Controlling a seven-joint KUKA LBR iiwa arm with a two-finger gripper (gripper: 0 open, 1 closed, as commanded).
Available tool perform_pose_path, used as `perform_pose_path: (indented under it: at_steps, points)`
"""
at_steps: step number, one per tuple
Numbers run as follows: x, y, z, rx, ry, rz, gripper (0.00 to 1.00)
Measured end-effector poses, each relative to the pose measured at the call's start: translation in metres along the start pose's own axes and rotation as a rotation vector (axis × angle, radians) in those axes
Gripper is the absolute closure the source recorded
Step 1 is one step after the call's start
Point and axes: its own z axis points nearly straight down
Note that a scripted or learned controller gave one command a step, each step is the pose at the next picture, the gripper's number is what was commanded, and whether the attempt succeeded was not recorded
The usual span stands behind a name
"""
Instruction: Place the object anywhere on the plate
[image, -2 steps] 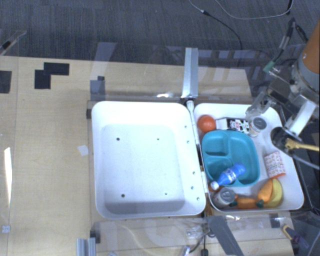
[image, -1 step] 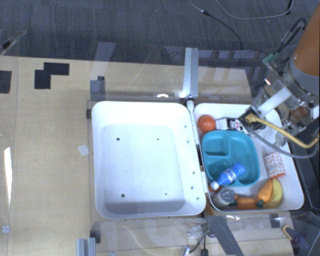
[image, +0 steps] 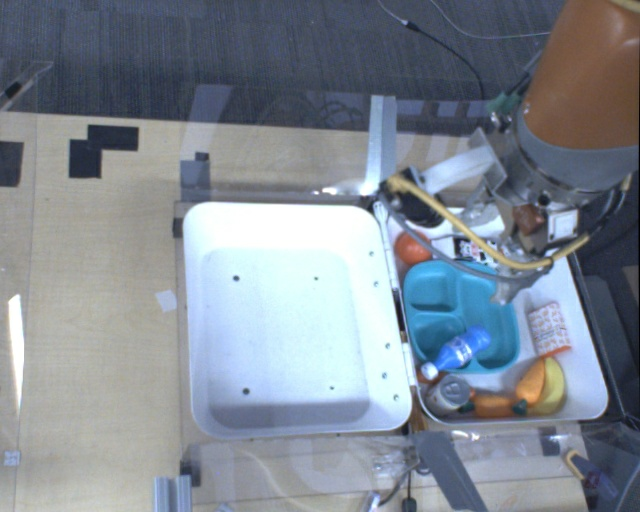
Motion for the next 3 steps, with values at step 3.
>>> perform_pose_path:
  at_steps: [3]
  points:
    - [0.008,-0.031,0.0,-0.002,-0.001,0.051,0.0]
